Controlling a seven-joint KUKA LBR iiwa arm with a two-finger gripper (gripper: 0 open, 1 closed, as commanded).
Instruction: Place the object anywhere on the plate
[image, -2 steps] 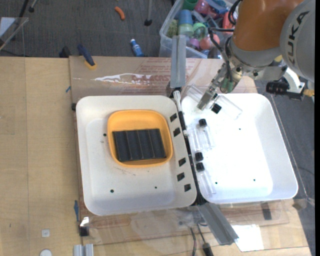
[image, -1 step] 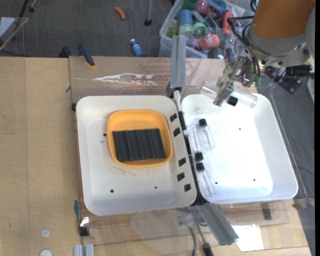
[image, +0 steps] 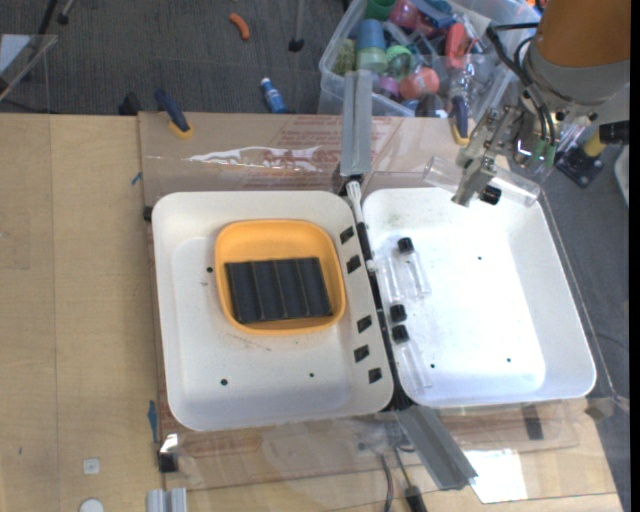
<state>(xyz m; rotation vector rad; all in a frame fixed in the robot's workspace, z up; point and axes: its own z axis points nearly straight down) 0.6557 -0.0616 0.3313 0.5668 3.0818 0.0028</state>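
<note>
A dark ribbed block (image: 279, 290) lies flat inside the orange plate (image: 232, 245), which sits in the left white bin (image: 190, 370). The right white bin (image: 500, 330) holds a clear plastic piece with black ends (image: 404, 282) close to the divider between the bins. The gripper (image: 478, 182) hangs over the far edge of the right bin (well apart from the plate), with nothing seen between its fingers; whether they are apart or together cannot be told. The arm's orange band (image: 585, 35) shows at the top right corner, the wrist slanting down and leftward.
</note>
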